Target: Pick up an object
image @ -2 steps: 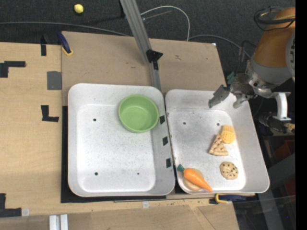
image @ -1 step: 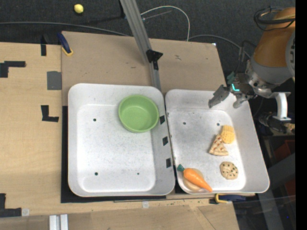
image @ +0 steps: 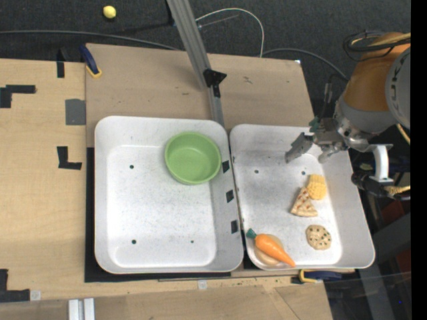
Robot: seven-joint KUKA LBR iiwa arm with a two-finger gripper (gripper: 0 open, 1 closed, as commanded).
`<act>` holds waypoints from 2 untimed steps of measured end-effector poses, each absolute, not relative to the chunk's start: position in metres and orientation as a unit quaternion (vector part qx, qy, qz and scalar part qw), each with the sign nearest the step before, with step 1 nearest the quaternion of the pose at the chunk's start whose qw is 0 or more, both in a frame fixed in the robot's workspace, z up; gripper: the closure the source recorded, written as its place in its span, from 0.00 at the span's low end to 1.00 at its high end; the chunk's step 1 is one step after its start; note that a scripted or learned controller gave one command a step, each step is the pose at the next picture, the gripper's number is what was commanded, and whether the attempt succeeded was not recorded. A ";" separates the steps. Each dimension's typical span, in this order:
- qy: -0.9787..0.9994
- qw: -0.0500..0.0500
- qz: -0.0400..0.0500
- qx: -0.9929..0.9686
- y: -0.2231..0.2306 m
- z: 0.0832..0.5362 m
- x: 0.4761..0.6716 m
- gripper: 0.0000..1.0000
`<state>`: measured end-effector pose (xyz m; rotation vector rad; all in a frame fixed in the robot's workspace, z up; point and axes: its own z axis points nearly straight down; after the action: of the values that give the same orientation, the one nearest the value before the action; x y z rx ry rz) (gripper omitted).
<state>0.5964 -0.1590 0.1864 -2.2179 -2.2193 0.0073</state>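
Nearest you in the right bin (image: 347,199), the carrot (image: 273,247) looks light, stiff and smooth, so you'd pinch it across its thick middle. Beyond it lie the cookie (image: 319,237), pizza slice (image: 304,204) and corn (image: 317,187). Farther still, the claw (image: 312,150) hangs spread and empty, tilted left, above bare floor.

Grey arm with orange band reaching in from right, hand (image: 312,150) fingers spread apart, holding nothing
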 end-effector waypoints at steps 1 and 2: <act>-0.708 0.003 0.002 -0.707 -0.148 0.130 0.592 0.00; -0.708 0.000 0.001 -0.706 -0.148 0.087 0.592 0.00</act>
<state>0.5921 -0.1477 0.0874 -2.2198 -2.2242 0.0026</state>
